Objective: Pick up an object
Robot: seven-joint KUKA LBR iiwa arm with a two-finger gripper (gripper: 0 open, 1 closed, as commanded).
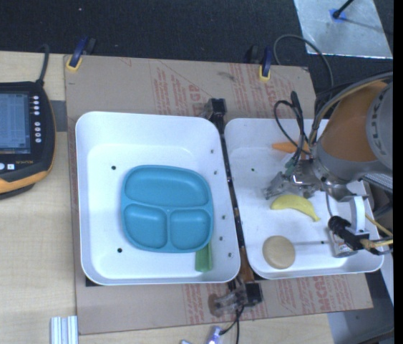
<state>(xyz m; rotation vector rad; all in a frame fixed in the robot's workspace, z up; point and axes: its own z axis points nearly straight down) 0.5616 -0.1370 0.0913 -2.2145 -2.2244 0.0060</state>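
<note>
In the right bin my gripper hangs low, reaching in from the right. A yellow banana lies just below and to the right of its tip, very close to it. A tan round disc rests near the bin's front edge. An orange carrot-like piece lies at the back, partly hidden by the arm and cables. I see nothing held in the gripper.
The left bin holds a blue divided plate and a green piece at its front right corner. A tablet-like pendant sits on the bench at the far left. Black cables loop above the right bin.
</note>
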